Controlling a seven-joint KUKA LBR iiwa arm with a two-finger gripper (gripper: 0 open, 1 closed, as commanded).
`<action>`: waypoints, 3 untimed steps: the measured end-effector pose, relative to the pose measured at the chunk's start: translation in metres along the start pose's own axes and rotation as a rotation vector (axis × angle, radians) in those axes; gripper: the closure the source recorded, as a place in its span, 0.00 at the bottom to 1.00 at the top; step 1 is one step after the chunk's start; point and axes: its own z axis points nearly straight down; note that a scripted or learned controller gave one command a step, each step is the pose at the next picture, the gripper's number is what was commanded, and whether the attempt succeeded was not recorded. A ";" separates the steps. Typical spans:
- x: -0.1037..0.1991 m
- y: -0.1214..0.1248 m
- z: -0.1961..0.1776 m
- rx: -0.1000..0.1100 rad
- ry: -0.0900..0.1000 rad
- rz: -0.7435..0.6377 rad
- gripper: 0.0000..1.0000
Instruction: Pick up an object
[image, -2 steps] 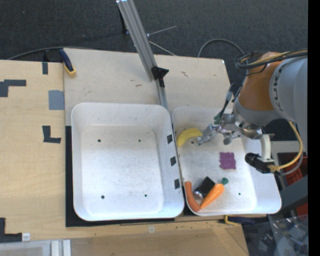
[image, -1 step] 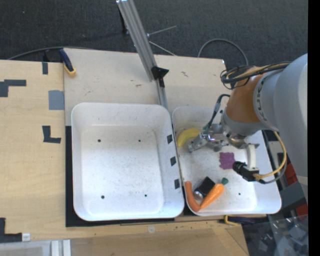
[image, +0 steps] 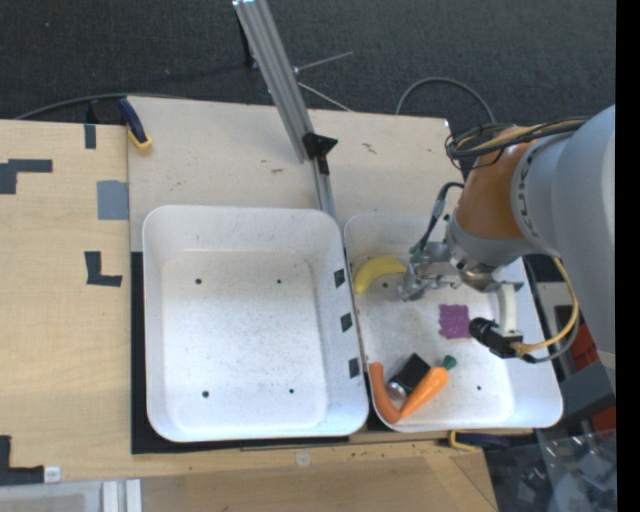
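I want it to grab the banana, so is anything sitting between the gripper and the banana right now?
Nothing visible does. The gripper hangs in the right bin, just right of the banana, with bare bin floor between them. The purple piece, the carrots and the black item lie nearer the front, off that line.

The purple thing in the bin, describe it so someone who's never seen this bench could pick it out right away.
Start at the right bin, the one the arm reaches into. Near its middle, just below the gripper, lies the purple object, a small flat, roughly square piece. The banana sits up-left of it and the carrot lower-left; it is the only purple item there.
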 end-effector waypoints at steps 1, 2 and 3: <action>-0.004 0.001 -0.063 -0.008 -0.001 0.001 1.00; -0.002 0.002 -0.105 -0.007 -0.001 0.001 1.00; -0.002 0.003 -0.156 -0.008 -0.001 0.001 1.00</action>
